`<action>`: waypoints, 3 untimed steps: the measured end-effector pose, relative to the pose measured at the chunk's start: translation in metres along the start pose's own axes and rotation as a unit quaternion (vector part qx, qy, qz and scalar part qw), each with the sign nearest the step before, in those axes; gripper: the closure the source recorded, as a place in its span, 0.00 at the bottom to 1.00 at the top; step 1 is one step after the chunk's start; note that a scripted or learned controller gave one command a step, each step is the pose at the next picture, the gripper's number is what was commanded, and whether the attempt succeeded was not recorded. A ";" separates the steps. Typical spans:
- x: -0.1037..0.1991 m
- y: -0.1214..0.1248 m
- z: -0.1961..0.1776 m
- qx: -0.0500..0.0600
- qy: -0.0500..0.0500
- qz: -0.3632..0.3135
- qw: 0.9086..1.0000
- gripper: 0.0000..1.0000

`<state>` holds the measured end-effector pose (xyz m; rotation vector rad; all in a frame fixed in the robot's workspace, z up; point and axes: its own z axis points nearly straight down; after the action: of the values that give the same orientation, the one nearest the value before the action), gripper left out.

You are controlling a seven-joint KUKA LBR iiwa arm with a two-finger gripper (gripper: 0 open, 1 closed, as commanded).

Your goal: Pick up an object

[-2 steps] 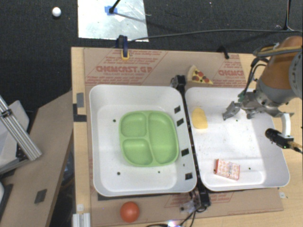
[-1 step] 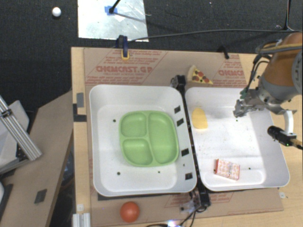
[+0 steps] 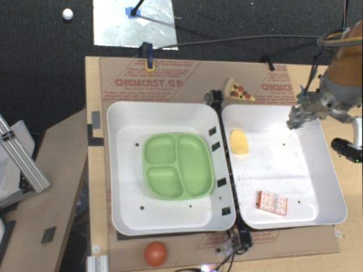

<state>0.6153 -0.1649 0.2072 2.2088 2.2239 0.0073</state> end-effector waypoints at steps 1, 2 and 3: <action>-0.006 -0.006 -0.058 0.000 0.000 0.001 1.000 1.00; -0.007 -0.004 -0.067 0.002 0.000 0.000 1.000 1.00; 0.055 -0.006 -0.056 0.004 0.002 -0.002 1.000 1.00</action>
<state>0.6081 -0.1097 0.2630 2.2109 2.2332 0.0038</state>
